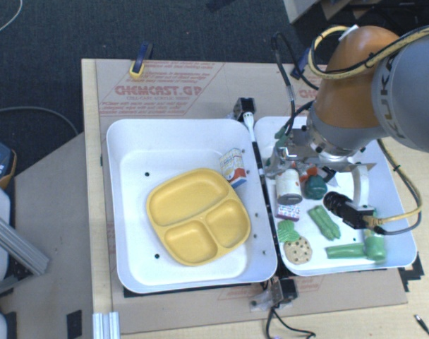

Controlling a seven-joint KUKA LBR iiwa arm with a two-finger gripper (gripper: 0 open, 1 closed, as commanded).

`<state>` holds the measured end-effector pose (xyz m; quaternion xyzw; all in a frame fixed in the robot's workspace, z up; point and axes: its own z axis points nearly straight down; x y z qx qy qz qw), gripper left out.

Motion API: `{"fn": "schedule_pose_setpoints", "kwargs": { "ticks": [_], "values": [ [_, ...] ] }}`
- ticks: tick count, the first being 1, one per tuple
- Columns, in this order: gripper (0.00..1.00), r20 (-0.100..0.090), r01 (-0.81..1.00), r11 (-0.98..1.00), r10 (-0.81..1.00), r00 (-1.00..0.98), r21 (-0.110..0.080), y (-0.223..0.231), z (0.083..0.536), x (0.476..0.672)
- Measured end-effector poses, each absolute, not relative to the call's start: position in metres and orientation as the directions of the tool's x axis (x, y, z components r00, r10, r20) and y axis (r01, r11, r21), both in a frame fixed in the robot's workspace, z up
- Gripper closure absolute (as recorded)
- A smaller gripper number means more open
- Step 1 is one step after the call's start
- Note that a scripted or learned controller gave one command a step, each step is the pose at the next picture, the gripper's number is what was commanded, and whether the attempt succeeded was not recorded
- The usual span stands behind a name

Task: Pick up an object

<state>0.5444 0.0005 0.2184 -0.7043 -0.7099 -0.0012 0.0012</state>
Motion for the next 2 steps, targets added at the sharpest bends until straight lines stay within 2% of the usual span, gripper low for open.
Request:
{"fn": "schedule_pose_setpoints", "kwargs": {
  "ticks": [1,2],
  "values": [
    [1.00,0.003,1.000,0.007,1.000,-0.007,0.001,0.054,0.227,0.537],
    [1.00,0.000,1.000,0.003,1.000,-0.003,0.001,0.069,0.230,0.539]
  ]
}}
